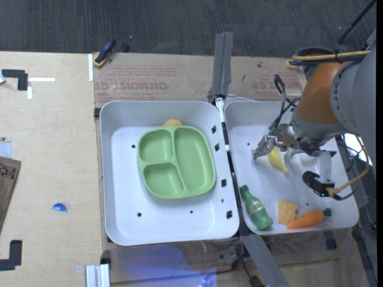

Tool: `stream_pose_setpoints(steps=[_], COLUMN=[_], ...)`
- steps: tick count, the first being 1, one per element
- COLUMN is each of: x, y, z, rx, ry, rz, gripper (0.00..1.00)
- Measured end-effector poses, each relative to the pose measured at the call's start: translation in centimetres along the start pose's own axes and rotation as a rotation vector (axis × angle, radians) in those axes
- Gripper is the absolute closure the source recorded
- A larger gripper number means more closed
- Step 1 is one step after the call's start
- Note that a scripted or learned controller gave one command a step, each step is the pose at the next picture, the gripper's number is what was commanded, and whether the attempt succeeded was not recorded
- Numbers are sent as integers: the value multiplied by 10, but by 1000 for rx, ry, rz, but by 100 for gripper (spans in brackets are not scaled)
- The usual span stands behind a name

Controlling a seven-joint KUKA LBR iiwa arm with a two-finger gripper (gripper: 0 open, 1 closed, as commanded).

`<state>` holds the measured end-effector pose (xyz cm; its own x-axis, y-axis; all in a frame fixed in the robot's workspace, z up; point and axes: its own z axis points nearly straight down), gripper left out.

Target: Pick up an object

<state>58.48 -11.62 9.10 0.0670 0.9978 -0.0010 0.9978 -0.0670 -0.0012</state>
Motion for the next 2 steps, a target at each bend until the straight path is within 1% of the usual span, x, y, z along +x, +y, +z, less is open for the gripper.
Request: stream_pose_setpoints(steps=[1,2], x=[-1,84], y=[-1,17], z=[-7,-99], rx=[4,2], ry=[-1,-1], rz=[-2,-44], gripper=[100,100])
